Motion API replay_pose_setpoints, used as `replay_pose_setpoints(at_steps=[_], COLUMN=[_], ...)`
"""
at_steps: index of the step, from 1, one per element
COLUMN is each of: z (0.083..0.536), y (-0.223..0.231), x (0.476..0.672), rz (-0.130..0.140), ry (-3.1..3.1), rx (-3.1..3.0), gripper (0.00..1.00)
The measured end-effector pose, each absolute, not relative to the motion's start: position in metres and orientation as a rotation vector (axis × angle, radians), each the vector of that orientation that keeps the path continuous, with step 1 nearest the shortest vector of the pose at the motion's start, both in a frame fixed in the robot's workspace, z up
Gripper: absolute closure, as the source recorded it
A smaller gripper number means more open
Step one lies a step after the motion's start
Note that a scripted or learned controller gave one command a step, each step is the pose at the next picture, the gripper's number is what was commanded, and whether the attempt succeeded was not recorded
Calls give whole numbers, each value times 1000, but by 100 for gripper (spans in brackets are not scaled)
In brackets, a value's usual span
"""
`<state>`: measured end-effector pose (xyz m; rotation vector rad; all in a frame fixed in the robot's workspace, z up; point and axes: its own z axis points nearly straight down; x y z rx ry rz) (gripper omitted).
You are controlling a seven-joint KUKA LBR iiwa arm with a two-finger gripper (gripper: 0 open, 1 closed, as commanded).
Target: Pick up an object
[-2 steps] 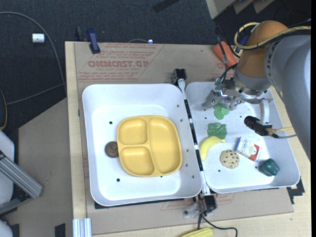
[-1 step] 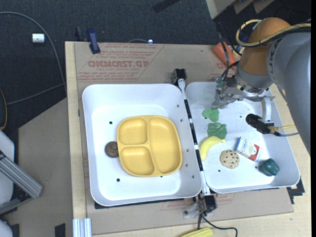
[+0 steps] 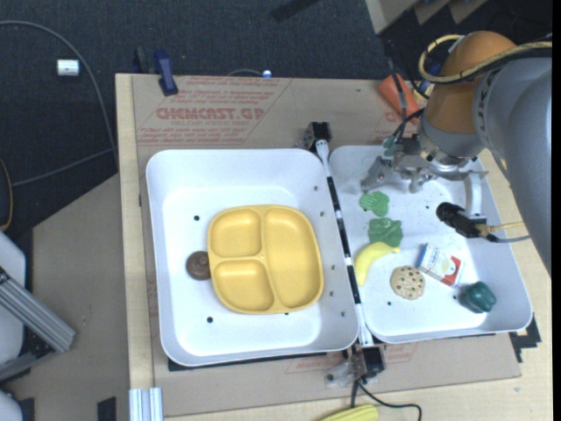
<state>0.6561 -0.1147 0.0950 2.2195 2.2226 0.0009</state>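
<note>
My gripper (image 3: 394,177) hangs over the far end of the right bin (image 3: 503,266), its two grey fingers spread with nothing between them. Just in front of it lies a small green piece (image 3: 375,203), and a larger green leafy piece (image 3: 385,231) sits a little nearer. A yellow banana (image 3: 372,260) rests against the bin's left wall. Beside it are a round cookie (image 3: 408,281), a small white, red and blue carton (image 3: 437,264) and a dark green rounded object (image 3: 477,297) near the front right corner.
The left bin (image 3: 166,235) holds a yellow divided plate (image 3: 263,258) with a brown disc (image 3: 199,265) at its left edge. A raised rim runs between the two bins. The grey arm reaches in from the upper right.
</note>
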Motion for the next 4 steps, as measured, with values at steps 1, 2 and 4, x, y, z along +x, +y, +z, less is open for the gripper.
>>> replay_pose_setpoints(at_steps=[1,2,4], z=[84,84,84], y=[-93,-93,-104], x=[615,564,558], rz=[-1,-2,-2], ry=[2223,2222,2222], rx=[2223,2224,2224], gripper=[0,0,0])
